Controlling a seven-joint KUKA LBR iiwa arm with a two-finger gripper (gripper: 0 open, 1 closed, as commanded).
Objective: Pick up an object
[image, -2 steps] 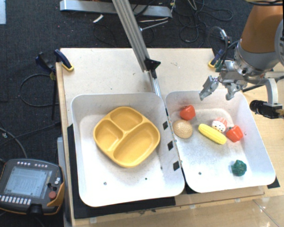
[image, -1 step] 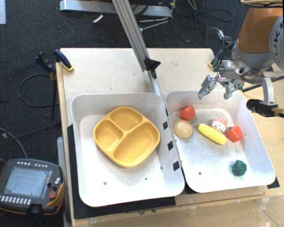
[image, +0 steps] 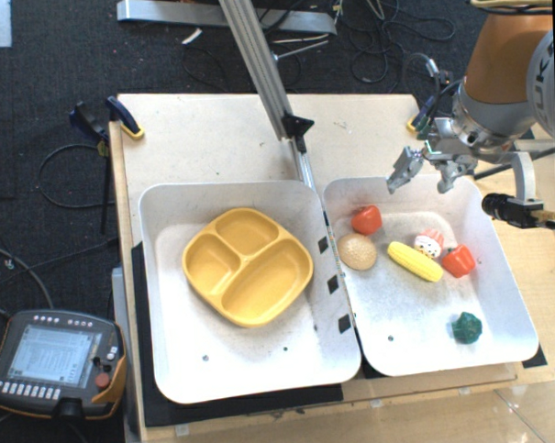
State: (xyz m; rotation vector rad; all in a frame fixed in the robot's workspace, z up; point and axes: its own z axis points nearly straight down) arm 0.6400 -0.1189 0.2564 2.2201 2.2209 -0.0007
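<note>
A: Entry, bin layout. Two white bins are seen side by side on the counter (image: 365, 120). The left bin (image: 173, 358) is occupied by a yellow divided plate (image: 249, 265); the right bin (image: 503, 335) carries the loose items. Why is the arm placed where it is?

B: The jaws (image: 430, 174) are seen above the far rim of the right bin, apart from every item. They are spread, the two fingers splayed to either side, and nothing is held between them. A spread stance is judged to suit an approach, not a carry.

A: Candidate objects noted?

B: A red tomato-like piece (image: 366, 219) lies nearest the jaws, toward the bin's far left. Just beside it a tan round piece (image: 357, 252) is recorded. A yellow corn-like piece (image: 415, 260) lies slantwise at mid-bin, touching or nearly touching a small white-and-red item (image: 429, 245), with a red-orange block (image: 459, 261) just to its right. A dark green piece (image: 466, 327) sits alone near the front.

A: Which pick is favoured?

B: The clustered three are judged risky, since a neighbour could be nudged. The red piece or the lone green one is given clearer room for the fingers. No grasp is yet made.
</note>
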